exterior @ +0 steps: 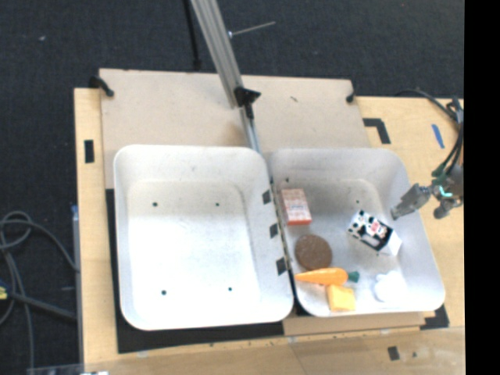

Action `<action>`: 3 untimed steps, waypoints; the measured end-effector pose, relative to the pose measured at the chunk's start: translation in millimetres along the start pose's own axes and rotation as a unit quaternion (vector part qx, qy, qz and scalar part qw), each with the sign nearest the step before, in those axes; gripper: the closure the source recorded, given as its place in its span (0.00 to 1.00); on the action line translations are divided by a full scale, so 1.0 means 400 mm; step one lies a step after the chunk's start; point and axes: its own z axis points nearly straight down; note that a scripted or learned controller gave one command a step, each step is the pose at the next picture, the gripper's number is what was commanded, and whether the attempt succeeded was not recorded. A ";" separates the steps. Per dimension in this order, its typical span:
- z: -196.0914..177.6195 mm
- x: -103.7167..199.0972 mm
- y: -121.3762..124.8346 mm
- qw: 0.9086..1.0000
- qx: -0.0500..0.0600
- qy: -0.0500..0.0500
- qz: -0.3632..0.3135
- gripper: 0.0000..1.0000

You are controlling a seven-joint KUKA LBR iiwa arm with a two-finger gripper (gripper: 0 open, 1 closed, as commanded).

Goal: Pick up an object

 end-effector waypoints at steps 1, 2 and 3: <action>-0.005 0.001 0.002 1.000 -0.002 -0.001 0.000 0.00; 0.139 0.021 0.004 1.000 0.001 0.000 0.002 0.00; 0.296 0.019 0.011 1.000 0.002 0.000 0.002 0.00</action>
